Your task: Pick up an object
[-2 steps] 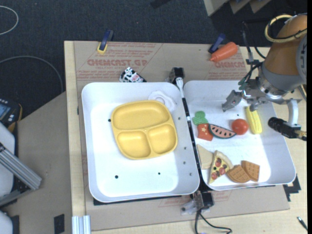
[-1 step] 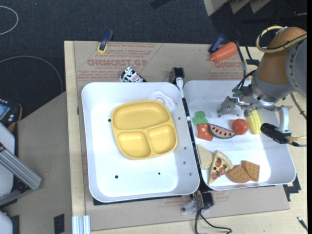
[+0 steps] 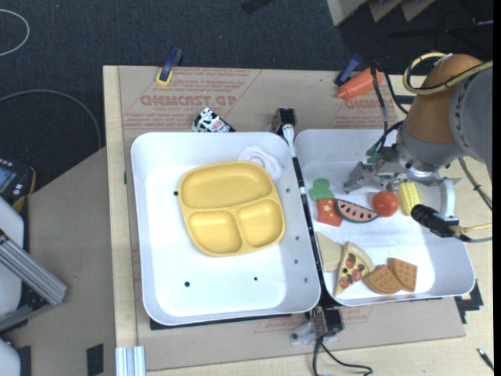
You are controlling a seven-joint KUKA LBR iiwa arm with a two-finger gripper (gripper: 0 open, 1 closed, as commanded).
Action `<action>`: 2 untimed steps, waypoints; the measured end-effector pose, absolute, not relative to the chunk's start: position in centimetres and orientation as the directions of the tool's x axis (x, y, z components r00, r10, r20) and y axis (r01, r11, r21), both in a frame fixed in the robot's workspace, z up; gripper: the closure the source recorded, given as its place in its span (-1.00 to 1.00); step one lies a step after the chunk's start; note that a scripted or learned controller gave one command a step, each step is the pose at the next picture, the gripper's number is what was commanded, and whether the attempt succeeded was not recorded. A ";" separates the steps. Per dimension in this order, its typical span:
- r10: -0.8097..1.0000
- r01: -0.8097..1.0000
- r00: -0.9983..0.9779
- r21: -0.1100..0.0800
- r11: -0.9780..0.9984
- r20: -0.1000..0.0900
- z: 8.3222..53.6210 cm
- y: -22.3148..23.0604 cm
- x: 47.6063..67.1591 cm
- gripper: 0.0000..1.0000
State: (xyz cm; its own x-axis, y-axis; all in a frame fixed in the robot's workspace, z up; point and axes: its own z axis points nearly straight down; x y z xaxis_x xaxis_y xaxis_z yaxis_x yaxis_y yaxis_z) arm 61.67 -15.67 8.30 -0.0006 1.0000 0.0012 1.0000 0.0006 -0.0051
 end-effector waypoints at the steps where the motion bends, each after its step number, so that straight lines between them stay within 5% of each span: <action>1: 1.000 1.000 0.000 0.000 0.000 0.000 9.6 -15.7 61.8 1.00; 2: 1.000 1.000 0.000 0.007 0.000 -0.002 14.0 -16.1 62.2 1.00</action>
